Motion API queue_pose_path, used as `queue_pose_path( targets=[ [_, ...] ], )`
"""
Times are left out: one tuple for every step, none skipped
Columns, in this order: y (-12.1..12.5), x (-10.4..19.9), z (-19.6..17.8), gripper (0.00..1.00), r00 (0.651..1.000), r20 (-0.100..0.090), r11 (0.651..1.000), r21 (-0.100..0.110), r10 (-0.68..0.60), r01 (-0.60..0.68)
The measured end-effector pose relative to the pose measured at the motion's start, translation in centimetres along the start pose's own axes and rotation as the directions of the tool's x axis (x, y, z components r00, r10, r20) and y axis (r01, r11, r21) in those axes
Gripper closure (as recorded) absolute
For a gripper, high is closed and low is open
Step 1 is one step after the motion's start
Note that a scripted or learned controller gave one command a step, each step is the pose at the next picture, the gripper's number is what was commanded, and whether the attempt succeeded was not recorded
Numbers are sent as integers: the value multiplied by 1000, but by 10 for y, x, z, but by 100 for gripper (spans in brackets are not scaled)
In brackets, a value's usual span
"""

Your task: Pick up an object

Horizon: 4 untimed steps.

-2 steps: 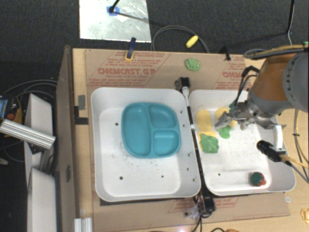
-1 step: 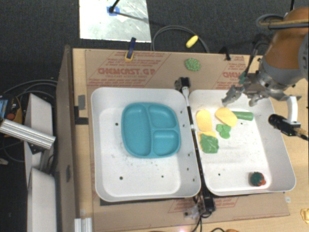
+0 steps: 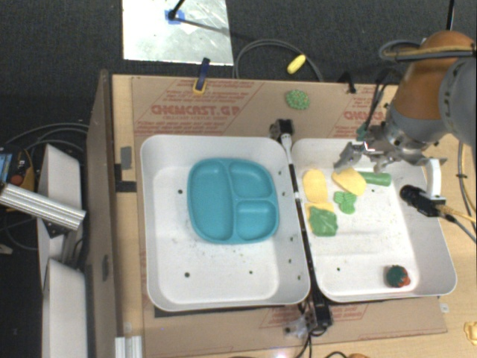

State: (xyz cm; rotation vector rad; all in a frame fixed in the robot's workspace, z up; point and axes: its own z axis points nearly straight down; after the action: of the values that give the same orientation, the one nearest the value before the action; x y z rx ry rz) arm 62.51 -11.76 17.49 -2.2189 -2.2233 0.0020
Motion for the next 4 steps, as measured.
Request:
queue_pose_path(
  targets=[
    [1, -1, 93, 0, 1000, 1, 1000, -4, 0, 0],
    [-20, 17, 89, 0, 1000, 2, 1000, -6, 1, -1],
    [-17, 16, 75, 100, 1000, 3, 1000, -15, 2, -2],
    [-25, -54, -6, 100, 1000, 5, 1000, -10, 5, -5]
  ],
)
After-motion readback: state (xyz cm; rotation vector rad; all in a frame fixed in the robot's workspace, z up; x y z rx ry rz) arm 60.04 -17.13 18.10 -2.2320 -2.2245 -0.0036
